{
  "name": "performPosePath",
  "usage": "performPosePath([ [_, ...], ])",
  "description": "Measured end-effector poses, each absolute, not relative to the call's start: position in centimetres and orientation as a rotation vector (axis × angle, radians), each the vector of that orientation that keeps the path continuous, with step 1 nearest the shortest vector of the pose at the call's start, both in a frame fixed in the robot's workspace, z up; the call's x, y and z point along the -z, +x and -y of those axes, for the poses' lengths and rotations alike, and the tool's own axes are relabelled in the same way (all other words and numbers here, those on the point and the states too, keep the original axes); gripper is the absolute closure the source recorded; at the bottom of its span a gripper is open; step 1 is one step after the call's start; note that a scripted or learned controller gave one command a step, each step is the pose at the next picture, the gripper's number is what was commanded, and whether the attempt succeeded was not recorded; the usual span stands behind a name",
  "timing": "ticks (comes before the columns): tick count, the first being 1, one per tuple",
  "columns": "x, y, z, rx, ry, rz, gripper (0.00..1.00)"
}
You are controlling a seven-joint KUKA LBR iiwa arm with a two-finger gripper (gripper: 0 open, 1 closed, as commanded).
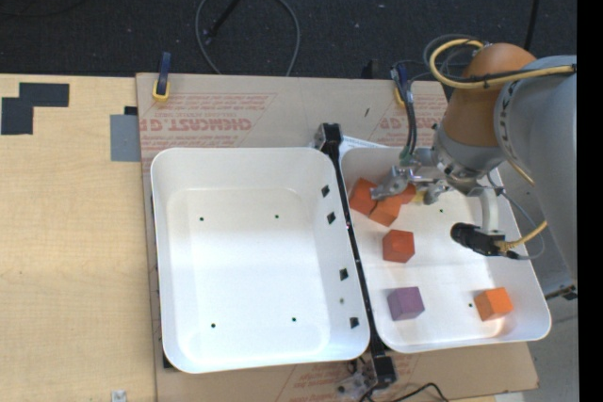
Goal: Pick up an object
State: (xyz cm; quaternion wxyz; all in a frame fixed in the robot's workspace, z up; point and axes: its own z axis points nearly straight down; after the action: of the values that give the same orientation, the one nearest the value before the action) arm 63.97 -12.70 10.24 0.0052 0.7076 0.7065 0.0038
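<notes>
Beneath the metal-grey tool (pixel 407 185) lie orange blocks (pixel 364 199); nearby sit a red-orange cube (pixel 399 246), a purple cube (pixel 406 303), an orange cube (pixel 493 303), all in a white bin (pixel 528 320).

We see the arm (pixel 513 122) reaching into the right bin (pixel 528 320), its gripper (pixel 407 186) low over two orange blocks (pixel 372 201) near the divider. A red block (pixel 399 246), a purple block (pixel 406 303) and another orange block (pixel 493 303) lie apart nearer the front. The left bin (pixel 170 202) sits beside it.

Smooth, glossy white plastic bins (pixel 245 167) sit on matt brown cardboard (pixel 236 113) beside pale, matt wooden boarding (pixel 66 249).
</notes>
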Motion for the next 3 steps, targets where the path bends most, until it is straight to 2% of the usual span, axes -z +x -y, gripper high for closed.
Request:
performPosePath([
  [3,-10.19,64.13,12.58,-0.011,2.215,-2.212,0.00],
])
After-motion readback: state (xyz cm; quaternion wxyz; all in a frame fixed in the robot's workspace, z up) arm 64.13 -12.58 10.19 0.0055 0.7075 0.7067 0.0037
